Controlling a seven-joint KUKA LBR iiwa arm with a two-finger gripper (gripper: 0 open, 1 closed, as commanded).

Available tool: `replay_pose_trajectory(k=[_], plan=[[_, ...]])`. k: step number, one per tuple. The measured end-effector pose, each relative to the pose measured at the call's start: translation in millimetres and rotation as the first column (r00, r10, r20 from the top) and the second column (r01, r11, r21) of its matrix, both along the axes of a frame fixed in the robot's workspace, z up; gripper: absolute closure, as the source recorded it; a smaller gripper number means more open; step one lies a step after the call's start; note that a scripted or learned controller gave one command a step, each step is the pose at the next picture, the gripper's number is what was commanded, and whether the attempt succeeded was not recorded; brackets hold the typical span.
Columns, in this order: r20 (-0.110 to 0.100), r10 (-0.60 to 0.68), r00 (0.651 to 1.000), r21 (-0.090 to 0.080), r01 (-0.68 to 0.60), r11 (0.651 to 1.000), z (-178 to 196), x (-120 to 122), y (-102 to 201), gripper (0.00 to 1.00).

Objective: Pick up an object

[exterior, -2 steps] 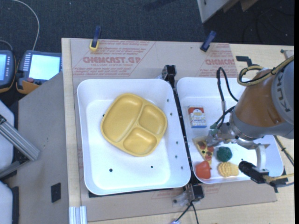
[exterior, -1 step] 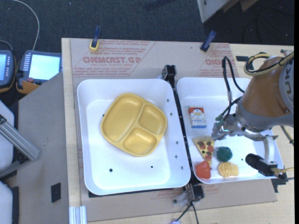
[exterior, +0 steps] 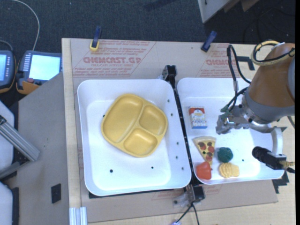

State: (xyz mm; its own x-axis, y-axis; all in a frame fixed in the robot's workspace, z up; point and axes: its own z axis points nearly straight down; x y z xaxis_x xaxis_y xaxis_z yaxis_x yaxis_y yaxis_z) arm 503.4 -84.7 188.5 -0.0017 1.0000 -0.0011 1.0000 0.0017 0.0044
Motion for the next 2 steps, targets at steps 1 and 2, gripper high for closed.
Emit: replay_pose_trajectory(k=[1, 2], plan=[[0.0, -0.001, 1.0, 0.0, 0.001, 1.0, 18, 1, 0, 1.0], [0.0, 0.002, 1.0, 0.0, -0.002, 1.0, 32, 32, 43, 1.0]])
